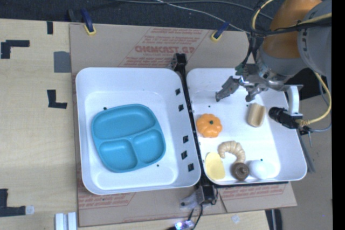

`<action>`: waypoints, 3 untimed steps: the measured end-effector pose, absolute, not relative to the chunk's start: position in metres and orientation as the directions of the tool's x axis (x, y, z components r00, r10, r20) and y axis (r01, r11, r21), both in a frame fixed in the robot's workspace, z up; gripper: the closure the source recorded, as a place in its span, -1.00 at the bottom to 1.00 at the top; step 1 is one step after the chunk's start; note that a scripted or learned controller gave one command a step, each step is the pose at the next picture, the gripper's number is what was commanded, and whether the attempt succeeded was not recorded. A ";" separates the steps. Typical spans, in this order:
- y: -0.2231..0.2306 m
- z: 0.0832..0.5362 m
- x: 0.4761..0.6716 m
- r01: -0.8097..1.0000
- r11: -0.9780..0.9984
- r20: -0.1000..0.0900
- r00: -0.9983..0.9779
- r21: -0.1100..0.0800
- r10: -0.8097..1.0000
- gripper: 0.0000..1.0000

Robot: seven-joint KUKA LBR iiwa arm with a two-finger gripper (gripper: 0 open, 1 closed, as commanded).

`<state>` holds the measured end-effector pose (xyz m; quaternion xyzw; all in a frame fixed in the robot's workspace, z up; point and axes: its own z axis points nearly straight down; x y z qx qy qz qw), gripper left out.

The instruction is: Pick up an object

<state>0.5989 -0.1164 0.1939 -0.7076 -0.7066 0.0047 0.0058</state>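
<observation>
Orange pumpkin (209, 125) below open claw (238, 92)

Blue divided tray (128, 136) smooth matt plastic; white bins (86, 83) glossy plastic; cardboard sheet (135, 46) matt; bench (32, 132) pale wood.

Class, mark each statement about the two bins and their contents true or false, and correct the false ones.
1. The blue divided tray lies in the left bin. True.
2. The small pumpkin sits on the blue tray. False: it lies in the right bin.
3. The gripper holds the croissant. False: the croissant lies on the bin floor, apart from the open fingers.
4. The tan cylinder lies in the right bin. True.
</observation>
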 end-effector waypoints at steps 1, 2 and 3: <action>-0.116 0.201 0.602 1.000 0.002 0.000 -0.002 -0.002 1.000 -1.00; -0.119 0.139 0.594 1.000 0.001 0.000 -0.001 -0.007 1.000 -1.00; -0.118 0.086 0.593 1.000 0.002 -0.001 -0.002 -0.004 1.000 -1.00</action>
